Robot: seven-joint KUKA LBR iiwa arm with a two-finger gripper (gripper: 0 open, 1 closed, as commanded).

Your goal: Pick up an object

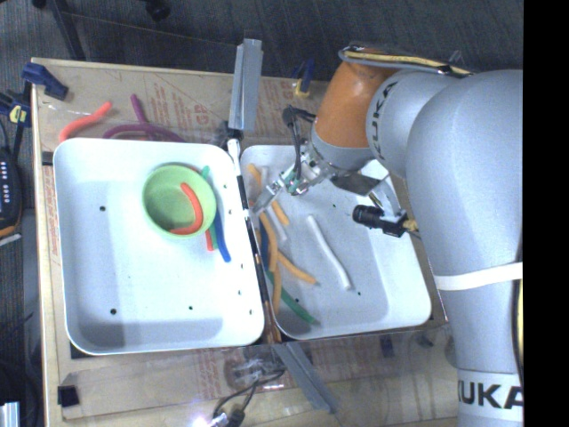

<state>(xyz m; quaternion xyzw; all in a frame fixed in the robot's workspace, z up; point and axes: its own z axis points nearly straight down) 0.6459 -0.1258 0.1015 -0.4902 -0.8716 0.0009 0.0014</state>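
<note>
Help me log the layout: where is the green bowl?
The green bowl sits in the left bin, toward its upper right, with a red strip curled inside and a blue strip alongside.

The grey arm [462,203] is seen reaching in from the right, its orange-banded wrist [351,105] bent downward, with the tool [289,183] lowered below that wrist, tilted leftward.

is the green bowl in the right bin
No, the green bowl sits in the left bin, with a red piece lying inside it.
</note>
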